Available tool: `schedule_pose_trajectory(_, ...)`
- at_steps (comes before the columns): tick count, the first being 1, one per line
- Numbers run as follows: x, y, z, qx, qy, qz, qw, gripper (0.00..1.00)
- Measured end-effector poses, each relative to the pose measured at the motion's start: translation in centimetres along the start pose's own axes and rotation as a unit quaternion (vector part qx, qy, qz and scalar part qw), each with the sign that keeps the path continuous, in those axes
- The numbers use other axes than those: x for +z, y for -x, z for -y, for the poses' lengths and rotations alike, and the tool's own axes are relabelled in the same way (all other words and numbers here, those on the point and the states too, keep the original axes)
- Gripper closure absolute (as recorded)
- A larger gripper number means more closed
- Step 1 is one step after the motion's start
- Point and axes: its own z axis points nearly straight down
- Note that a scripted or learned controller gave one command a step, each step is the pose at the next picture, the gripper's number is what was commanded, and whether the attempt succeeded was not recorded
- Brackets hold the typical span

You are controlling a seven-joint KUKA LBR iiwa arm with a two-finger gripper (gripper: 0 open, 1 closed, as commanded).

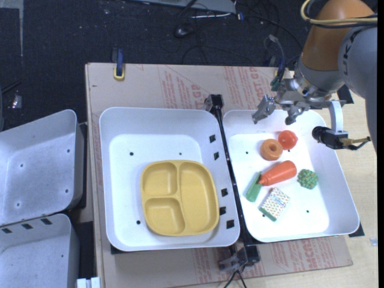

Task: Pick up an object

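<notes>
Cardboard-topped bench (162,83) on dark floor, two white bins side by side. Left bin (114,131): yellow divided tray (179,198) at centre. Right bin (345,215): orange ring (271,149) beside red tomato (287,139) toward 12 o'clock; carrot (277,173) at centre, green end pointing to 8 o'clock; broccoli (307,179) at 3 o'clock; patterned packet (275,203) at 6 o'clock. Gripper (276,114) over bin's 12 o'clock rim, fingers spread apart, nothing between them.
</notes>
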Motion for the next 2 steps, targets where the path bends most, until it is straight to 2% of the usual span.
schedule_pose_trajectory(1,-0.9,0.0,-0.3,-0.001,0.007,0.001,1.0000,0.00)
schedule_pose_trajectory(2,5.1,-0.8,-0.2,-0.002,0.005,0.001,1.0000,0.00)
